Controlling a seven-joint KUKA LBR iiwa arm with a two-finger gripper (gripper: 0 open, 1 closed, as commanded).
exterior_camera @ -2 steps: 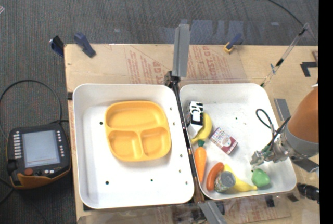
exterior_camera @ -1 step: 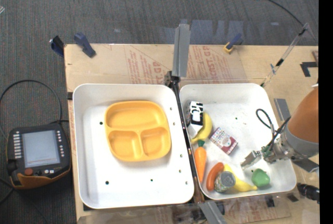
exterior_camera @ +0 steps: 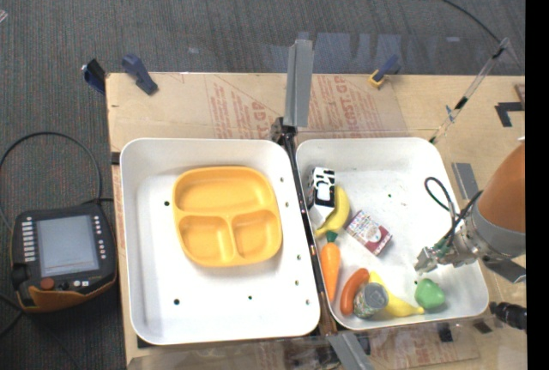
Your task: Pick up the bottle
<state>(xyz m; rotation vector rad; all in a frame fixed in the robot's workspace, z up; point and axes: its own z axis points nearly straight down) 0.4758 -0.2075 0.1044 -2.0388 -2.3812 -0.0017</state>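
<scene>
Right at the front of the right bin (exterior_camera: 390,149) lies a round grey can (exterior_camera: 371,300), next to a red pepper (exterior_camera: 352,291) and a small yellow fruit (exterior_camera: 400,306).

The bottle (exterior_camera: 322,186) is black and white. It lies at the left side of the same bin, close to the wall between the two bins. Its label is too small to read. A banana (exterior_camera: 337,212) touches it and curves down from it. Below the banana lies an orange carrot (exterior_camera: 330,269). Near the middle of the bin is a little red and pink box (exterior_camera: 369,233); the words on it are too blurry to read.

The claw (exterior_camera: 433,258) hangs over the right side of this bin, just above a green pepper (exterior_camera: 431,294). It is well apart from the bottle. Whether the claw is open or closed cannot be told. A black cable (exterior_camera: 438,191) loops beside it.

The left bin (exterior_camera: 141,274) holds a yellow plate (exterior_camera: 228,215) with three parts.

Both bins sit on a brown bench (exterior_camera: 197,106). Red letters are printed on it behind the bins, but they are hard to read. On the floor to the left sits a grey and orange screen box (exterior_camera: 62,250).
</scene>
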